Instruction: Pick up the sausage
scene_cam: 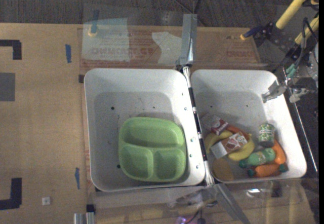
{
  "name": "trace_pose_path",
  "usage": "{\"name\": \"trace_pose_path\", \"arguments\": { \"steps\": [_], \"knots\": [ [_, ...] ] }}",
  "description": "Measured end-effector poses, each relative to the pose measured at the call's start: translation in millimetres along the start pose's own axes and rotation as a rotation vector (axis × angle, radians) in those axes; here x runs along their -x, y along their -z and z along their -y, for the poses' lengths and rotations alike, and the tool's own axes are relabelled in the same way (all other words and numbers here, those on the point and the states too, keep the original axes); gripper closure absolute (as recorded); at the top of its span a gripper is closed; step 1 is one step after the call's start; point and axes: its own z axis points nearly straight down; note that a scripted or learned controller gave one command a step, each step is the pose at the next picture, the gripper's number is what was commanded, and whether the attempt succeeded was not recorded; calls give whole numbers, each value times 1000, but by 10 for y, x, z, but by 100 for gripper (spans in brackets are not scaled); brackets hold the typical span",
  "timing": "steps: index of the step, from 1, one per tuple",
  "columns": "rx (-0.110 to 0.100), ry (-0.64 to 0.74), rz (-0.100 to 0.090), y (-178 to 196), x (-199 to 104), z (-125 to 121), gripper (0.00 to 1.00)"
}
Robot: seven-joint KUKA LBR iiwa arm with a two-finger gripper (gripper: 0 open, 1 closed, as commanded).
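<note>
The right bin (238,88) holds a pile of toy food near its front. In that pile, a slim orange-red piece (235,129) that looks like the sausage lies between two small red-and-white cartons (219,125) (234,143), which partly cover it. My gripper (274,91) hangs over the bin's far right rim. It is well apart from the pile and has nothing visible in it.
A yellow banana (244,151), a green bottle (261,157), a small green can (266,134) and two orange carrots (267,170) (279,152) crowd the pile. A green divided plate (152,148) lies in the left bin (101,101). Cables and a yellow pole (298,0) stand at the far right.
</note>
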Motion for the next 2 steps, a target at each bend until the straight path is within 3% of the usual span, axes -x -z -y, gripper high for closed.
{"name": "trace_pose_path", "arguments": {
  "steps": [1, 2],
  "knots": [
    [0, -59, 0, -1053, -438, -8, 0],
    [10, 136, 7, -1631, -828, 16, 0]
  ]
}}
